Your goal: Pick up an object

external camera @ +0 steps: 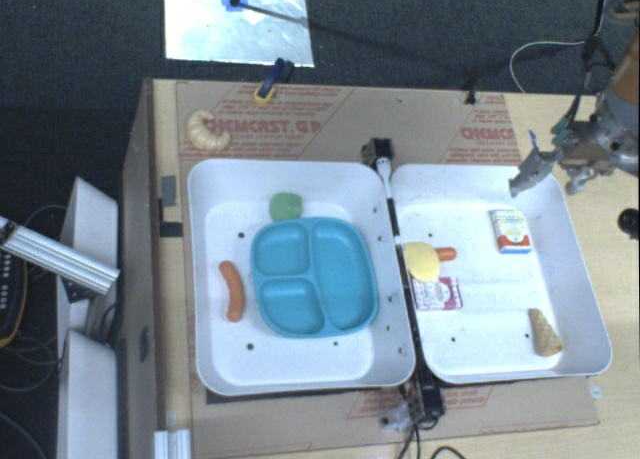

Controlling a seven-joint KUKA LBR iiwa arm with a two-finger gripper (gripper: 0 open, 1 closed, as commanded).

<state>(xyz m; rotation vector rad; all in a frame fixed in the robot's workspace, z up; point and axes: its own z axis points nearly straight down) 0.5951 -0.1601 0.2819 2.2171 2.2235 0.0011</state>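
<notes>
camera view: blue tray [313, 277] in left bin [215, 207]

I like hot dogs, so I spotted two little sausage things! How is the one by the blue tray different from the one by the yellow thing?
The sausage in the left bin lies in full view beside the blue tray, pointing up and down the picture. The sausage in the right bin lies sideways, and the yellow object hides part of it, so it looks shorter. Both are orange-red and rest on a white bin floor.

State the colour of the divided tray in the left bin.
Light blue tray; the camera view shows it clearly.
</notes>
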